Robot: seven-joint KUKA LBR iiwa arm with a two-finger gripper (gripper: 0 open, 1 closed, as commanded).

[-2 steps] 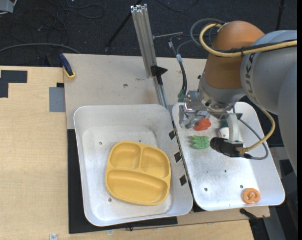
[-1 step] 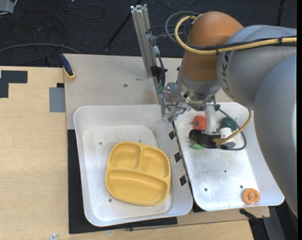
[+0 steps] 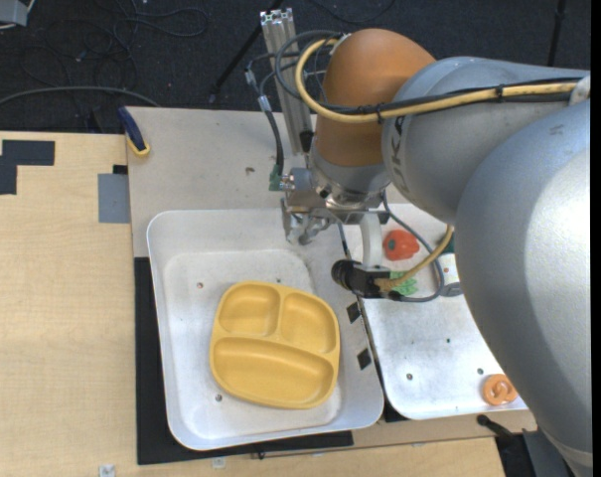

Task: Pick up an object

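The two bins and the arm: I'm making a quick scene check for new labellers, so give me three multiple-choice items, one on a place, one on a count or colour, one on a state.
1. Where does the yellow tray lie?
A. left bin
B. right bin
C. on the wooden bench

2. How many compartments does the tray have?
A. two
B. three
C. five

3. How does the tray rest?
A. flat, open side up
B. upside down
C. on its edge against a wall

Answers: 1 A, it sits inside the left bin's white rim. 2 B, two small sections above one long one. 3 A, its hollows face the camera.

No readable text — none anywhere.
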